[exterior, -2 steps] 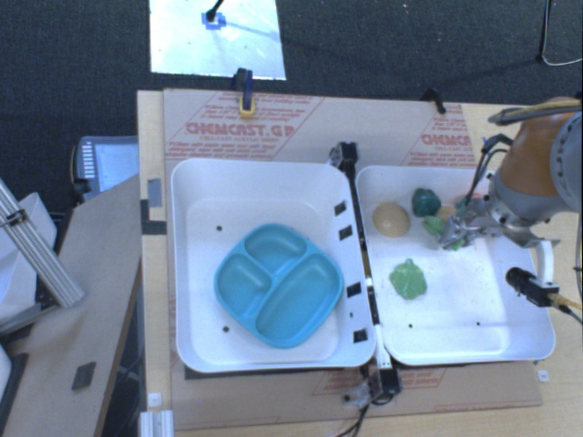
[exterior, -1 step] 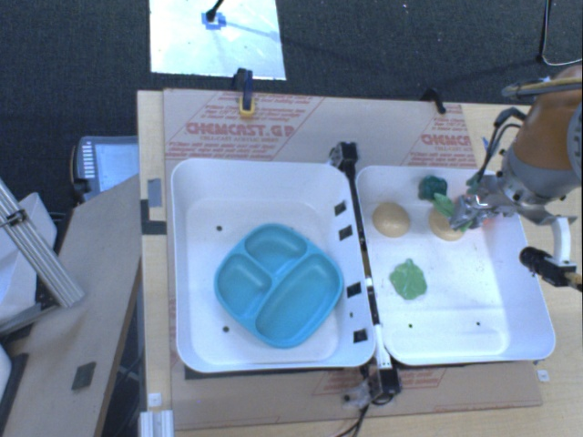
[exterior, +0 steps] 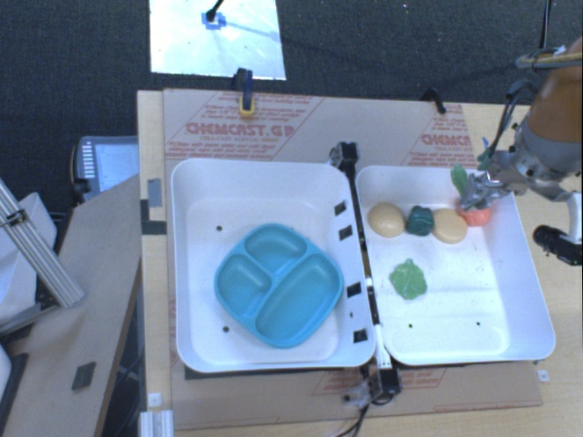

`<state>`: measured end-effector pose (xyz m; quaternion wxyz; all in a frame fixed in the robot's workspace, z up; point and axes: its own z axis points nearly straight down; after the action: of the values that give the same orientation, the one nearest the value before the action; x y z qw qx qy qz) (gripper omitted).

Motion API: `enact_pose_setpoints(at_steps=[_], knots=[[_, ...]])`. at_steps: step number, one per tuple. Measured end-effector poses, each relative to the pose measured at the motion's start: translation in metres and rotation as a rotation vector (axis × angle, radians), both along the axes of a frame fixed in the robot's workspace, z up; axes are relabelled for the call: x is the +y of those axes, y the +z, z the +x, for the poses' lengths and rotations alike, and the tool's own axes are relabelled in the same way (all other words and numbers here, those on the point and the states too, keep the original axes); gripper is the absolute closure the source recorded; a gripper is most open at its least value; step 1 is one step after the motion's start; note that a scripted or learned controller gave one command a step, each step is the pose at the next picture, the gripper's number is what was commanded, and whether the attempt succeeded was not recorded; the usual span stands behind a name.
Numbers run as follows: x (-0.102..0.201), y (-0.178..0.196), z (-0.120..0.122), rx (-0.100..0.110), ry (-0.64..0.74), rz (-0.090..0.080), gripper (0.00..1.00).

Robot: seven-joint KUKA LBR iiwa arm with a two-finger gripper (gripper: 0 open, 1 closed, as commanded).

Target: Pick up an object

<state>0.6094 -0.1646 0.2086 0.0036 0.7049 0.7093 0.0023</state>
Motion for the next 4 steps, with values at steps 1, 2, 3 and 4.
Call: enact_pose_setpoints(at_steps=[1, 2, 3, 4], knots=[[0.0, 0.012, 0.001, 0.004, -0.001, 0.001, 1.0], [0.05, 0.021, 0.01, 0.006, 0.0, 0.002, 1.0], [0.102, 0.011, 0.01, 0.007, -0.001, 0.001, 1.0], [0.154, 0.023, 0.013, 0.006, 0.001, 0.003, 1.0]])
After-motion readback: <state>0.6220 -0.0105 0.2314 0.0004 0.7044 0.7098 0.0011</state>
